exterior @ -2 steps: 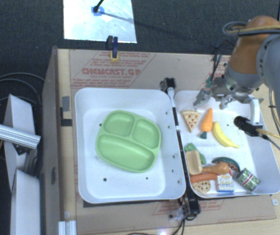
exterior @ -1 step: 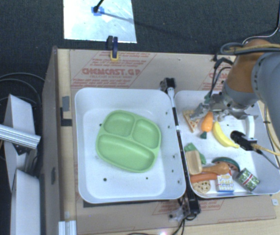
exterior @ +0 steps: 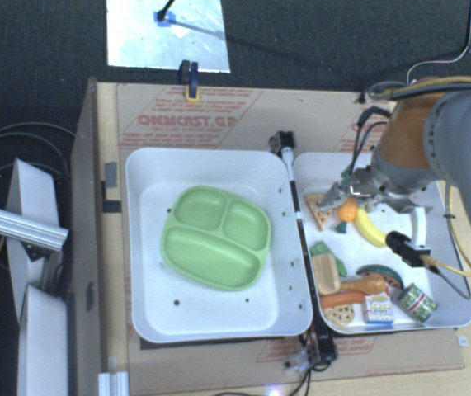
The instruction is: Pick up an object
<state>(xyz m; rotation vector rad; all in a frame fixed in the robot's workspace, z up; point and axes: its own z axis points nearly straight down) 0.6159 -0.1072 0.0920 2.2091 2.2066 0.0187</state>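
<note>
My gripper hangs low over the upper left part of the right bin. It is directly above and close to a small orange ball. A yellow banana lies just right of the ball, and a tan wedge with red dots lies just left of it. Whether the gripper touches any of them is hidden by the wrist. The grey arm with its orange band reaches in from the right.
Lower in the right bin lie a green piece, a bread-like block, an orange sausage shape, a cookie, a small box and a green can. The left bin holds a green divided plate.
</note>
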